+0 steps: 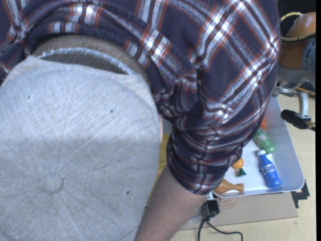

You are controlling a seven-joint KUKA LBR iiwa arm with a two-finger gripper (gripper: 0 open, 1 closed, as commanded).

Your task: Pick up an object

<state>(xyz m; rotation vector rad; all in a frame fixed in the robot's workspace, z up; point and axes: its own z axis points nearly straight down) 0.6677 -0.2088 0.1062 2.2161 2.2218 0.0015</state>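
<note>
Objects for picking lie in the right-hand white bin [293, 159], largely hidden by a person in a plaid shirt [200, 44] and grey cap [65, 149] leaning over the worktop [261, 212]. The arm [298, 39] waits at right — its hand's state cannot be told. A blue bottle [269, 169] looks light, rigid, slippery — best taken across its middle.

Blue bottle [270, 170], green bottle [264, 141], perhaps toys, lying in right bin [296, 164]

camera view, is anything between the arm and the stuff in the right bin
Yes. A person in a plaid shirt and grey cap leans over the bins, covering most of them. The blue bottle and green bottle lie near the arm.
</note>
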